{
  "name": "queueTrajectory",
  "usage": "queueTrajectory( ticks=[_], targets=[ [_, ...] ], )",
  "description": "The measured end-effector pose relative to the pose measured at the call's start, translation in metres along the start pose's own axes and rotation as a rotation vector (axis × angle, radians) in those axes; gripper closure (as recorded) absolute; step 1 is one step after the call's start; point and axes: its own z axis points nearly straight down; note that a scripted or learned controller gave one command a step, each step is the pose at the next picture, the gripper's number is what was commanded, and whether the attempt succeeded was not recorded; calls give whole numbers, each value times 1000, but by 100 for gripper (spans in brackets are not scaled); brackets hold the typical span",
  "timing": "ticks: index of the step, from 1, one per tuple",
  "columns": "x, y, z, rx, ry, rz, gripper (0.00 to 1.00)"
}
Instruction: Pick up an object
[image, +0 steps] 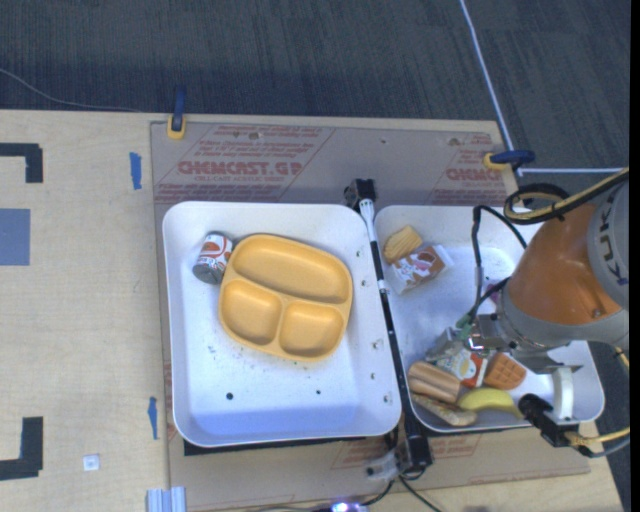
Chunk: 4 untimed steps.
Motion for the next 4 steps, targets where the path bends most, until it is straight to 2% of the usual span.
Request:
queueTrajectory(
  ticks=[1, 2, 3, 4],
  targets=[
    [-5, 2, -11, -9, -10, 5, 100],
    [69, 16, -95, 17, 7, -2, 100],
    [13, 51, -94, 18, 4, 0, 100],
    [14, 51, -94, 18, 5, 0, 0]
  ],
)
